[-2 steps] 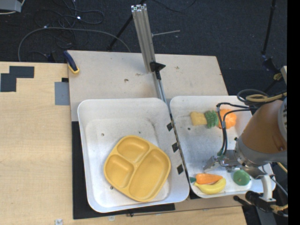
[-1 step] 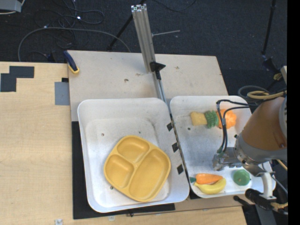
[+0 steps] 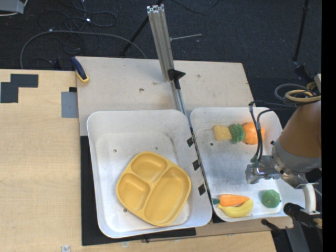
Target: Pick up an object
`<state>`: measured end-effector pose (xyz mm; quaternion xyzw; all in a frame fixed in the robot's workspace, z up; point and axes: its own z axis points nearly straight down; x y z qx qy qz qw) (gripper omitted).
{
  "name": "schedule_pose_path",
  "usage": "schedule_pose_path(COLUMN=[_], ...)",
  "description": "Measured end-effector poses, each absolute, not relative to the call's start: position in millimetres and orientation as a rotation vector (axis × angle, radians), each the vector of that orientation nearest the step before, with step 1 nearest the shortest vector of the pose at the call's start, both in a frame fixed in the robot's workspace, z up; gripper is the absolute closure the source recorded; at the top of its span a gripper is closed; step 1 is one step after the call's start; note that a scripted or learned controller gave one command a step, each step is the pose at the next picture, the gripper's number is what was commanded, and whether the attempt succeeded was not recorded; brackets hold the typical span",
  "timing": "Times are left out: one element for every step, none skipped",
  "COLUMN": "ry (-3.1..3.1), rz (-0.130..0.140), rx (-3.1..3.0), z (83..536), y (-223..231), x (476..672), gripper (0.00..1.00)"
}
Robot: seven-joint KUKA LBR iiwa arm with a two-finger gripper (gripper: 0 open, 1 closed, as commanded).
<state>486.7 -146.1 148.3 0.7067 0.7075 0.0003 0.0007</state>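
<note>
Grey arm (image 3: 299,159), orange band, black cable

yellow divided plate (image 3: 153,187) in white bin (image 3: 100,140); beside it orange carrot (image 3: 233,199), yellow banana (image 3: 237,209), green ball (image 3: 271,198)

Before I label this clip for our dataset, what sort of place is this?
Probably a robotics lab test bench: two shallow white bins side by side, small plastic toy foods such as a yellow banana, loose black cables on dark carpet, and a grey robot arm reaching in.
</note>
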Motion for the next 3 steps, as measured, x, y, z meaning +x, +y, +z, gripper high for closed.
schedule_pose_path(ry=[2.22,2.221,2.224], rz=[0.001,0.003,-0.002], rx=[2.22,2.217,2.221], z=[194,257,254], y=[-154,-154,-154], x=[484.7,483.7,483.8], gripper=[1.0,1.0,1.0])
